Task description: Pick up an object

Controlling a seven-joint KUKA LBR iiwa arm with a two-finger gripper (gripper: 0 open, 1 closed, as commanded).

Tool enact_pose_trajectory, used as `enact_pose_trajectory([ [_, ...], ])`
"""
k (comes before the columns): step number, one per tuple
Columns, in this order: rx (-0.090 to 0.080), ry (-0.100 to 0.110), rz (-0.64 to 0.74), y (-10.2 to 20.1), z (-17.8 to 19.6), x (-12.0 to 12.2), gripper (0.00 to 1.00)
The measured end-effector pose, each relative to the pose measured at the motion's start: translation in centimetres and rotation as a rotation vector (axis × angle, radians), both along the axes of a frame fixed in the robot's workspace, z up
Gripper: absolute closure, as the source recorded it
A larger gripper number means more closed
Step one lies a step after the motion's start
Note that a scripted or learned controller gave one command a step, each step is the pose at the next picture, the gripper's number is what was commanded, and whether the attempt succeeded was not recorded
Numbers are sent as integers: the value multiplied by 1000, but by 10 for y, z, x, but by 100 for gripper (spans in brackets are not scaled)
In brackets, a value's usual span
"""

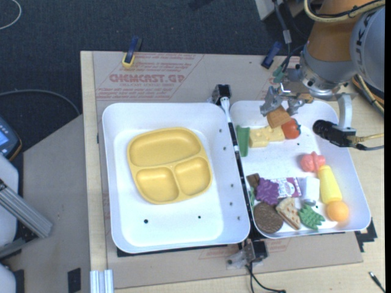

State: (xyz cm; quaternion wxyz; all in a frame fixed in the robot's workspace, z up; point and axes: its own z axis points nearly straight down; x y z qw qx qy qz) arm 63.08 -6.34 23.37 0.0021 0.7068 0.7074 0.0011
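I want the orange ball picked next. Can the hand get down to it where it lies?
Probably yes. The orange ball lies uncovered in the right bin's near corner, though the wall and banana crowd it. The hand hovers at the far end.

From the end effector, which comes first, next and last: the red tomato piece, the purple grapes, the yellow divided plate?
Measured from the end effector at the right bin's far end:
1. Red tomato piece, just below it.
2. Purple grapes, toward that bin's near end.
3. Yellow divided plate, across in the left bin.
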Motion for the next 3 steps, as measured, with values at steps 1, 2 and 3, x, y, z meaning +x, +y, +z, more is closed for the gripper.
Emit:
enact_pose_trajectory([
  [1, 2, 9, -1, 3, -20, -7, 100],
  [2, 0, 1, -2, -8, -6, -10, 100],
  [3, 2, 8, 0, -1, -14, -14, 100],
])
